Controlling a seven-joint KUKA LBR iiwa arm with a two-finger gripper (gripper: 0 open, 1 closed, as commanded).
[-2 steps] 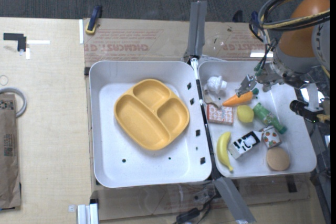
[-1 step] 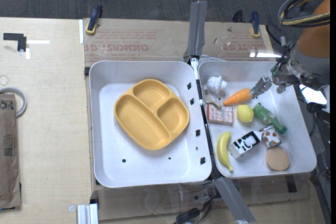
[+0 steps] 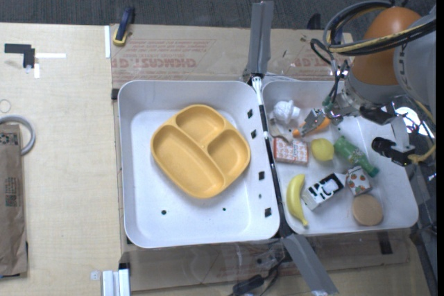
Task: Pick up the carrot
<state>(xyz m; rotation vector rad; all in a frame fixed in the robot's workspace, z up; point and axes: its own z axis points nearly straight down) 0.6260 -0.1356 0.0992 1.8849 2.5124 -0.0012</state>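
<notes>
The carrot is a small orange piece lying at a slant in the upper left part of the right bin. My gripper reaches down from the right, under the arm's orange band. Its dark fingers stand on either side of the carrot's upper end and are shut on it. The carrot's lower tip points toward a white crumpled object. Whether the carrot still touches the bin floor I cannot tell.
Around the carrot the right bin holds a red-and-white packet, a lemon, a green object, a banana, a black-and-white box and a brown round bun. A yellow divided plate sits in the left bin.
</notes>
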